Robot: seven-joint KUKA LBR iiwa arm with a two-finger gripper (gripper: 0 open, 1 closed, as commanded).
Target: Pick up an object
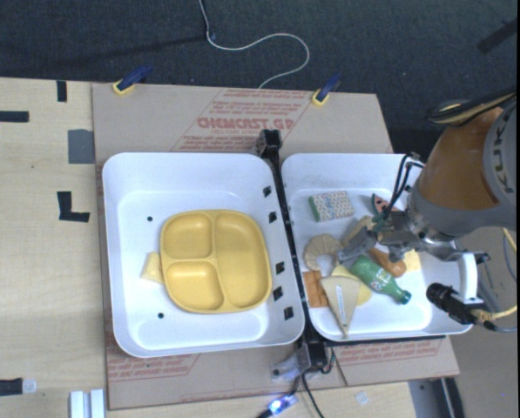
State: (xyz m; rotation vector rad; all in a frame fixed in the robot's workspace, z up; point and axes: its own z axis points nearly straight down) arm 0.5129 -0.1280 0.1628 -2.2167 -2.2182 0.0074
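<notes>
Grey arm reaching in from the right (orange band above wrist), pincer (370, 233) lowered, fingers seemingly obscured

two white bins (124, 233); left holds a yellow sectioned tray (216, 260). right holds a green bottle (380, 280), a grey-green speckled sponge (331, 205), a tan disc (321, 250), and what may be a pale cream wedge (347, 295). arm (458, 177) orange-banded.

1. The brown cardboard sheet (242, 124) under the two bins has red print at 12 o'clock. The big letters look like "CHEMCRAFT", but they are blurry.
2. Smaller red lines sit above and below that word. They are too small to read.
3. The arm (490, 168) at 3 o'clock shows dark letters, maybe "KU", cut off at the edge.
</notes>
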